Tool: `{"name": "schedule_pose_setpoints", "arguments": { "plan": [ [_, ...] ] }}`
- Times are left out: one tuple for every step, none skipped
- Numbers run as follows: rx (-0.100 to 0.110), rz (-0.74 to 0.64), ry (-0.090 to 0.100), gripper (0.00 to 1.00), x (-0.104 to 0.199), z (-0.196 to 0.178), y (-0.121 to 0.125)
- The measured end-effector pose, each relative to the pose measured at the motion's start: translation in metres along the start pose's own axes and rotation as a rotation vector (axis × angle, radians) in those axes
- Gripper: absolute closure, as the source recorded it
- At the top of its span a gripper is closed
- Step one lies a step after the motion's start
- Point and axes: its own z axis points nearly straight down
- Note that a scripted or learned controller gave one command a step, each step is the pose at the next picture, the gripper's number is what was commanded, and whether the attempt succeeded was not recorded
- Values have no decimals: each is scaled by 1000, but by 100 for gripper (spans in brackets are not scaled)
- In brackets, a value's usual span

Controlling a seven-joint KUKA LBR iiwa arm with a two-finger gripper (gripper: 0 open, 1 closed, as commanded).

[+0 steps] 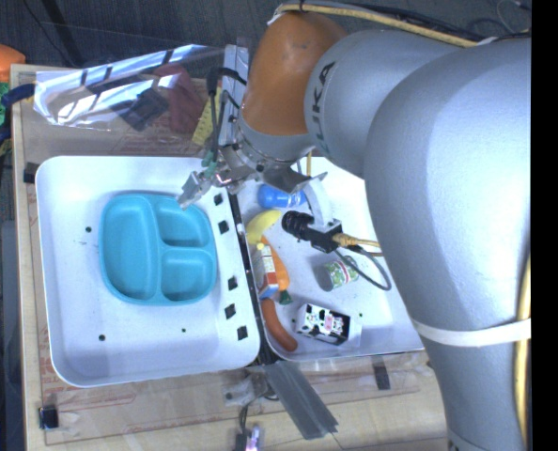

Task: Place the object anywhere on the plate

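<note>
there are two white bins, the left bin (63, 280) and the right bin (384, 319), side by side. in the left bin lies one blue plate (133, 252) with three compartments: one long one on the view's left side and two small ones on its right. the long compartment runs from the far side to the near side.

in the right bin i count six loose things: one blue thing (277, 197), one yellow thing (262, 224), one orange thing (273, 272), one brown sausage (281, 332), one black and white box (324, 322) and one small greenish thing (340, 272). which of them is the object of the task i cannot tell. the orange thing and the sausage lie with their long axis along the wall between the bins, just beside it.

the grey arm (429, 158) reaches across the right bin, with the orange band (284, 64) above the wrist. the gripper (193, 192) points down and left, at the far right corner of the plate. if it is wide or narrow i cannot tell, and i see nothing held in it.
</note>
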Motion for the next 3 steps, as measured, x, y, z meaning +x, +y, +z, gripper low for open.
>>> {"name": "schedule_pose_setpoints", "arguments": {
  "plan": [
    [3, -132, 1, 0, 105, 74, 0],
    [2, -134, 0, 100, 104, 64, 0],
    [0, 255, 0, 100, 72, -1, 49]
  ]
}}
